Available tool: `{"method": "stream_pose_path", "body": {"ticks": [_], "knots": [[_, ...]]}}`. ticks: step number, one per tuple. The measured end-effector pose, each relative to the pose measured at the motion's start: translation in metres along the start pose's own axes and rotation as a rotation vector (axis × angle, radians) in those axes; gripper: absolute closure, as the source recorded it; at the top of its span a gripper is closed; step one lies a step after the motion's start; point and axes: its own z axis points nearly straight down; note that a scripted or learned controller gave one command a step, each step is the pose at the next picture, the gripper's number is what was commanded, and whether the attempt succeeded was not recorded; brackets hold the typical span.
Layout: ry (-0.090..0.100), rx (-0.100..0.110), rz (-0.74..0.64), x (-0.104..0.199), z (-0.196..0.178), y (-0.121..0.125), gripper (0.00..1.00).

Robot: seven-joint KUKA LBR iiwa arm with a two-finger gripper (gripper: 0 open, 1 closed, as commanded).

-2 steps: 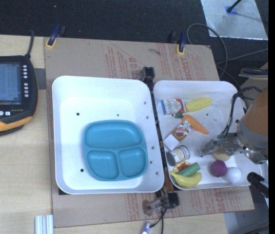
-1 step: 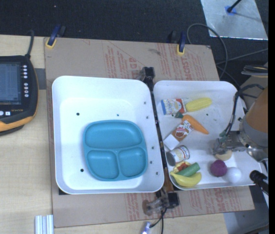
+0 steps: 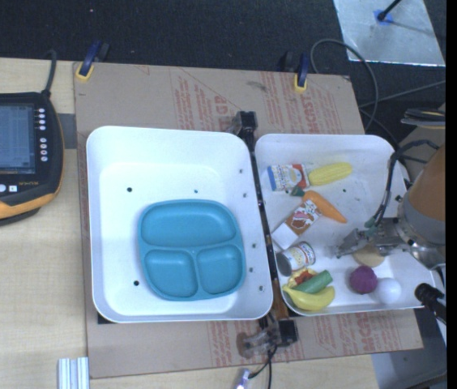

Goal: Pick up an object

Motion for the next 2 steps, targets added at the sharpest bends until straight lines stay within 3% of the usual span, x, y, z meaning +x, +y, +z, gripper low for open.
{"method": "stream_pose_path", "body": {"ticks": [1,2], "knots": [[-0.002,0.001,-0.004,-0.0009,-0.0100,0.0001,1.00],[-0.002,0.001,-0.004,-0.0009,-0.0100,0.0001,0.00]]}}
